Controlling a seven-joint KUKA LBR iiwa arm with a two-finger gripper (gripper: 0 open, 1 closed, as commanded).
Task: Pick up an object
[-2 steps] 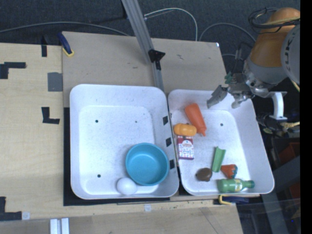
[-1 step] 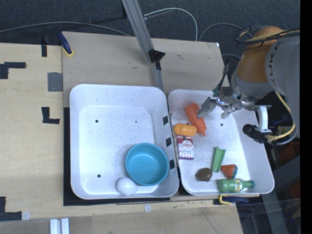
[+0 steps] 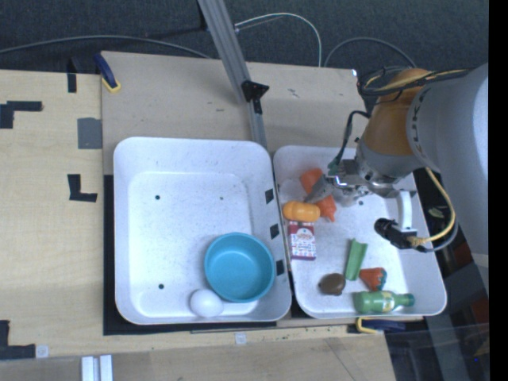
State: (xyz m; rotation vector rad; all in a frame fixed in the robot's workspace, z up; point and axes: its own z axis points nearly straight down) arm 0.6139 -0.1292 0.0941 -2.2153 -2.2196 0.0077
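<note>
My tool [image 3: 332, 187] hangs low over the right bin [image 3: 421, 292], just beside the orange piece [image 3: 312, 179]; whether it grips anything, I cannot tell.

Left bin [image 3: 143, 161]: wide open upper half, blocked low by blue bowl [image 3: 239, 266] and white ball [image 3: 206, 302]. Right bin [image 3: 429, 280]: crowded; orange pieces [image 3: 302, 210], red carton [image 3: 302, 240], green stick [image 3: 355, 258], brown lump [image 3: 332, 284], green bottle [image 3: 381, 300]. Narrow gaps only.
</note>
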